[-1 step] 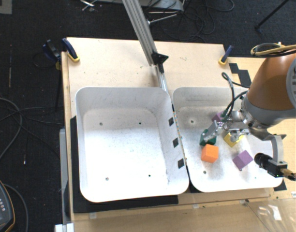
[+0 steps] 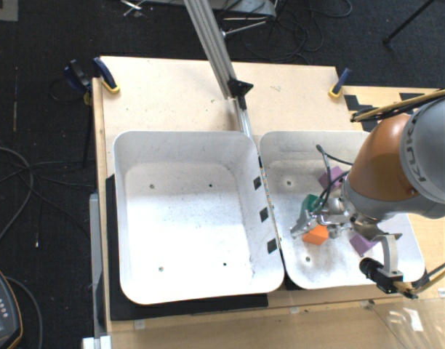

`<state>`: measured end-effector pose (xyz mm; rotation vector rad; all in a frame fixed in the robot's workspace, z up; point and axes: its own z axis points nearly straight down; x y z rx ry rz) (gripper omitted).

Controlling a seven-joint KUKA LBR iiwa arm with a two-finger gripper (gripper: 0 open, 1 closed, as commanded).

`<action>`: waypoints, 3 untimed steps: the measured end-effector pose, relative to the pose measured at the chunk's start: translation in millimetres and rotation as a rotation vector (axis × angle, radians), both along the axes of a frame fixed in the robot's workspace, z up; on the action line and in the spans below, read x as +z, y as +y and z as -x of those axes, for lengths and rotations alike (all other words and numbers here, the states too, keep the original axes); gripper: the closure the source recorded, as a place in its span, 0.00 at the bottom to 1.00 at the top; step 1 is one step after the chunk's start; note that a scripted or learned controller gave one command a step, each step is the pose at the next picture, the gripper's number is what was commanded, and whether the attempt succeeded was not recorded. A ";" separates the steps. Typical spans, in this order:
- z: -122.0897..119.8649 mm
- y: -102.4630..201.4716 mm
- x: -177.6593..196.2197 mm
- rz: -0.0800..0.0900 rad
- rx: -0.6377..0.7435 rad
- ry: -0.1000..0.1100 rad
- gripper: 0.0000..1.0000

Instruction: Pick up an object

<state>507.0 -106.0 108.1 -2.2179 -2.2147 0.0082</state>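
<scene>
My gripper sits low in the right shallow white bin, close to its left wall, and I cannot tell how my fingers stand. A small orange block lies just beneath me, touching a green piece, with purple pieces nearby. The left white bin offers wide open floor.

The arm covers much of the right bin and parts of two purple pieces, and it is cut off by the right edge.
</scene>
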 end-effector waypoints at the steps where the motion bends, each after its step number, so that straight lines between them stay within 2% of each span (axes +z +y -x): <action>1: 16.8 -28.1 -11.4 -0.001 0.000 -0.011 0.00; 2: -74.8 -44.2 -12.1 0.004 0.005 -0.015 0.00; 3: -118.6 -41.6 -12.2 0.003 0.005 -0.013 0.00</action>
